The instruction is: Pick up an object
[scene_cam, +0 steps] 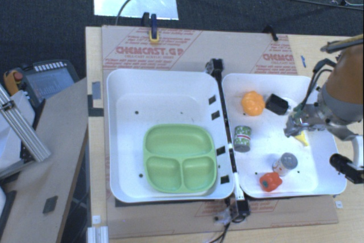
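Currently gripper (pixel 297 125) low in right bin (pixel 259 81), finger state unclear; yellow object (pixel 301 139) directly beneath, black block (pixel 277 104) up-left.

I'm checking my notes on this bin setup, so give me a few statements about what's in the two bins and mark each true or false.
1. The green divided tray lies in the left bin. True.
2. The orange ball sits in the left bin. False: it sits in the right bin.
3. The small can stands near the divider between the bins. True.
4. The gripper hangs over the green tray. False: it is over the right bin, beside a yellow object.
5. The red object lies near the right bin's front edge. True.
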Available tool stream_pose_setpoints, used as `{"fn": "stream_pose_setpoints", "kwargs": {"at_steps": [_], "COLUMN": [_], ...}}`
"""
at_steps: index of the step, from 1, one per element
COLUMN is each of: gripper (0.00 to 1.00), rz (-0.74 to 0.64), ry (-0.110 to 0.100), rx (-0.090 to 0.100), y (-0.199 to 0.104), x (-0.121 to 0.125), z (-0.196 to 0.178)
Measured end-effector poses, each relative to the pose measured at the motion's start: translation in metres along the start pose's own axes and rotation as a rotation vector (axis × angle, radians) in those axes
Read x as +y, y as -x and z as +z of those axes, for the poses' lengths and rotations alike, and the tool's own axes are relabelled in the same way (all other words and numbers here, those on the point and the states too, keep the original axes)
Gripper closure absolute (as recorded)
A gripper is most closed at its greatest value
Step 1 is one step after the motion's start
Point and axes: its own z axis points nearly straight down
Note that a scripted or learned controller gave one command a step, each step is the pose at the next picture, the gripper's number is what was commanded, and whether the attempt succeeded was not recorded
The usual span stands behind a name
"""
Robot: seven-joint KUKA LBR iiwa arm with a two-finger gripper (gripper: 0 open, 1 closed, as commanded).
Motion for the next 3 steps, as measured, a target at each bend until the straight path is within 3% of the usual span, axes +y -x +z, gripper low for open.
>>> {"fn": "stream_pose_setpoints", "kwargs": {"at_steps": [1,3], "gripper": [1.00,1.00], "rz": [0.000,-0.005], "ry": [-0.002,-0.006], "rx": [0.000,0.004], "y": [0.000,-0.115], "x": [0.002,0.031], "z": [-0.039,-0.025]}}
